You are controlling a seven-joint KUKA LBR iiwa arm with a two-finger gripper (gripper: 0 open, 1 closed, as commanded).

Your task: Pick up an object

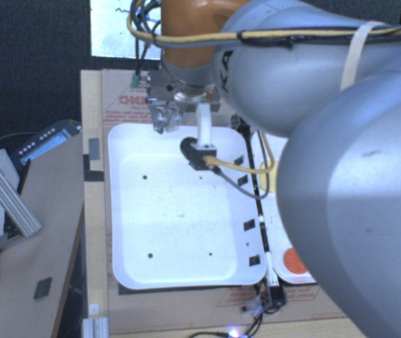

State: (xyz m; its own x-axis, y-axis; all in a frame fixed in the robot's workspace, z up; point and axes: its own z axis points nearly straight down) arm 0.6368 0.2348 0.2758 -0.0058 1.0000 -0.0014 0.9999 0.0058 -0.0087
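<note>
One orange object (pixel 295 261), round and flat-looking, lay in the right bin (pixel 273 224) near that bin's near-left corner. Just a part of it showed, because the arm's big grey body covered the rest of it and most of that bin. It lay well apart from the gripper (pixel 163 123).

The gripper hung at the far side of the left bin (pixel 115 189), close to its far-left corner and pointing down at the rim there, under the orange band of the wrist. How far open it was could not be told from this angle, nor whether it touched the rim. The left bin's white floor bore a few small dark specks (pixel 145 178).
</note>
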